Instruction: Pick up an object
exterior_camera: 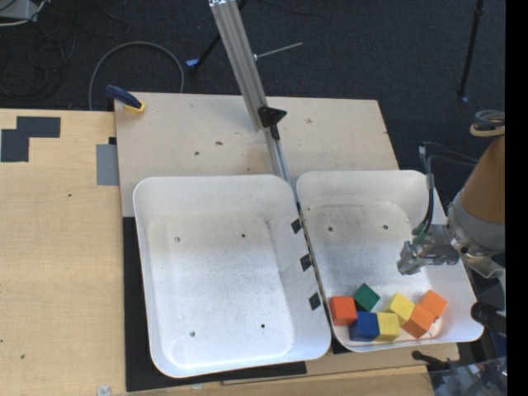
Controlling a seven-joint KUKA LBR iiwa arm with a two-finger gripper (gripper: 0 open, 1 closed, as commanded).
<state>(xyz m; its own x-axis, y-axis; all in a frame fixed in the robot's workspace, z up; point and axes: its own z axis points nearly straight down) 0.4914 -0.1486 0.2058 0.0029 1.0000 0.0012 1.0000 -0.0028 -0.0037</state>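
Several small blocks lie bunched in the near corner of the right bin [363,196]: a red one [343,308], a green one [367,296], a blue one [364,326], two yellow ones [402,306] and two orange ones [432,304]. My gripper [411,260] hangs over the bin's right side, just above and behind the yellow and orange blocks. It is small and blurred here, and nothing shows between its tips.
The left bin [165,213] lies beside the right one, split from it by a ridge with black clips [304,261]. A slanted aluminium rail [243,64] rises behind the bins. The arm's body [487,196] enters at the right edge.
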